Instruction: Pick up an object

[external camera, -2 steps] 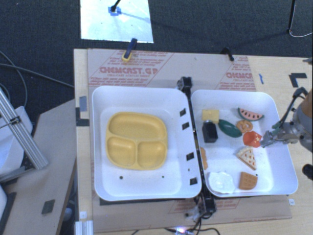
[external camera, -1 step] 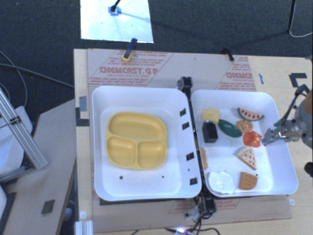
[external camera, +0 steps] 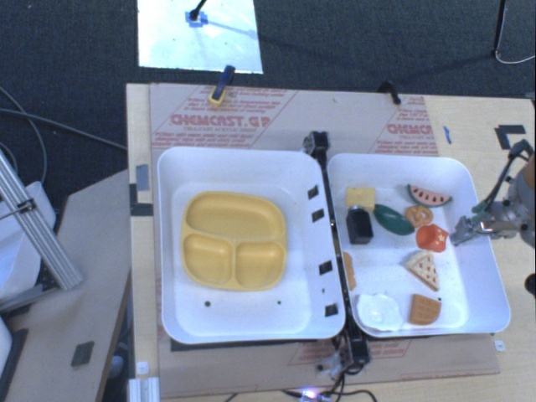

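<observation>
Two bins: the left bin (external camera: 167,224) holds one yellow tray (external camera: 234,239), the right bin (external camera: 486,300) nine food toys (mostly left and middle). Gripper (external camera: 466,229) hangs at its right edge, beside the tomato (external camera: 432,238); finger state unclear.

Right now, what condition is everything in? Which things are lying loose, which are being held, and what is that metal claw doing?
Gripper: above the right bin's right side, beside the red piece, holding nothing visible.
Red piece: loose in right bin.
Watermelon slice: lying flat.
Black block: lying loose.
Yellow tray: flat in left bin, compartments bare.
</observation>
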Robot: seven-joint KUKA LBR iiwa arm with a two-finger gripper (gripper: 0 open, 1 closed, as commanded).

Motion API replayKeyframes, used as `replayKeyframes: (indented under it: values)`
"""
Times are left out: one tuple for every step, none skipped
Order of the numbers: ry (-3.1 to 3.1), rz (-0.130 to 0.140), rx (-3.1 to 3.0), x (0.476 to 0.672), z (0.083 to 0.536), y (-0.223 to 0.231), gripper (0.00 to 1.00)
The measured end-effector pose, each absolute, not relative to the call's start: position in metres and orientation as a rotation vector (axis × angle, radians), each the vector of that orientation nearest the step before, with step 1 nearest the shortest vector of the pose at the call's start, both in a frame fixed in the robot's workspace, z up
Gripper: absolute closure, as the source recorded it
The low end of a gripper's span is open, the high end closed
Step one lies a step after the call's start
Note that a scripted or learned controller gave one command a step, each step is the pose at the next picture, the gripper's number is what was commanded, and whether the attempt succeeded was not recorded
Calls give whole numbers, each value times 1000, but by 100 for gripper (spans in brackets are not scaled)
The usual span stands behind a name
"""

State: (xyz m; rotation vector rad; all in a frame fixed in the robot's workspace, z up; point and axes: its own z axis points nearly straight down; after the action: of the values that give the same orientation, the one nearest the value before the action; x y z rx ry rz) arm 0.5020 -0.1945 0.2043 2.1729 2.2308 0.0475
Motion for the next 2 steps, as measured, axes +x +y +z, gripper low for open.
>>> replayKeyframes:
  values:
    - [2235,51,2165,503,215,-194,100]
    - [2235,-3,2220,485,119,-139,100]
